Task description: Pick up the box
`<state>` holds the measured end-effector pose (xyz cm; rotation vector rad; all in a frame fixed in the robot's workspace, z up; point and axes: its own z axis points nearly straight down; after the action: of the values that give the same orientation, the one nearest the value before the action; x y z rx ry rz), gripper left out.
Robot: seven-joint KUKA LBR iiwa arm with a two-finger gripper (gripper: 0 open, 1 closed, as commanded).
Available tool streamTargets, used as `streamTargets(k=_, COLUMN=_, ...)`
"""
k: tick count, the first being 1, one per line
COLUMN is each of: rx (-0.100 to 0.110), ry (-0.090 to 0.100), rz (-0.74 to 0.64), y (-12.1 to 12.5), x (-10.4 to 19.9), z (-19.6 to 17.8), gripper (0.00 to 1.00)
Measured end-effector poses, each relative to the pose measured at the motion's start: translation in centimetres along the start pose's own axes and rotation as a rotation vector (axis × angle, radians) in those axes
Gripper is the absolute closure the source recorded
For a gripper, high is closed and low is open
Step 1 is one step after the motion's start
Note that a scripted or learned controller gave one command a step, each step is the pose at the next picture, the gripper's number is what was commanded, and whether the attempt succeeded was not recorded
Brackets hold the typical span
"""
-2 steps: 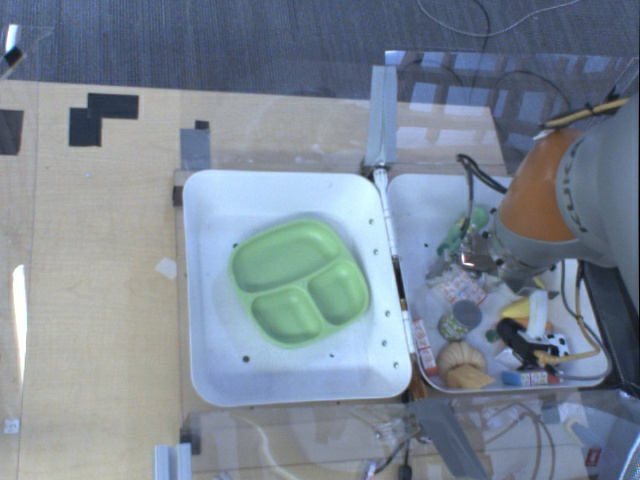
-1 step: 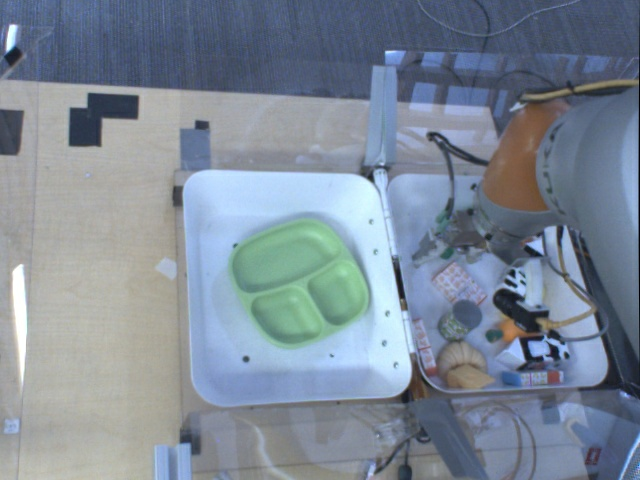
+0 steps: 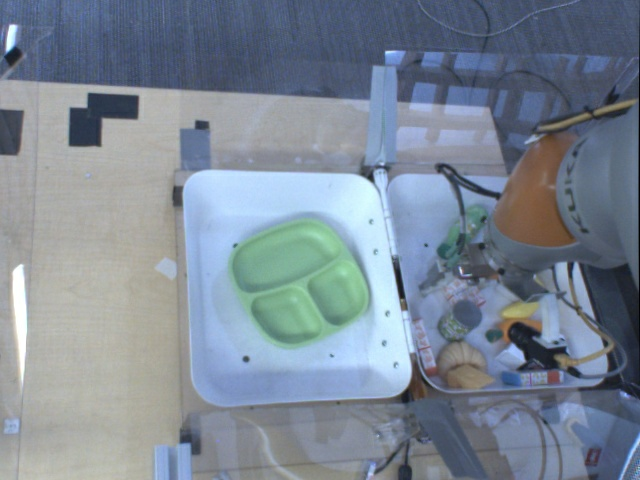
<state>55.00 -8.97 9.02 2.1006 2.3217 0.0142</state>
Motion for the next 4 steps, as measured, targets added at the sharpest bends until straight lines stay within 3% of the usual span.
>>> streamTargets(k=1, rx=-0.001, ry=-0.002, rz=-0.035, y=5.3, x=-1.5, z=0.1, gripper=0.0)
streamTargets(k=2, rx=0.006, ry=0.0, rz=-0.026, y=5.0, x=-3.3, z=-5.7, gripper=0.0)
streamTargets(k=3, rx=0.001, ry=0.0, rz=-0.263, y=2.0, x=-1.9, z=0.1, gripper=0.0)
streamTargets(k=4, rx=0.001, ry=-0.001, rz=-0.18, y=5.6, x=-0.9, z=0.1, gripper=0.0)
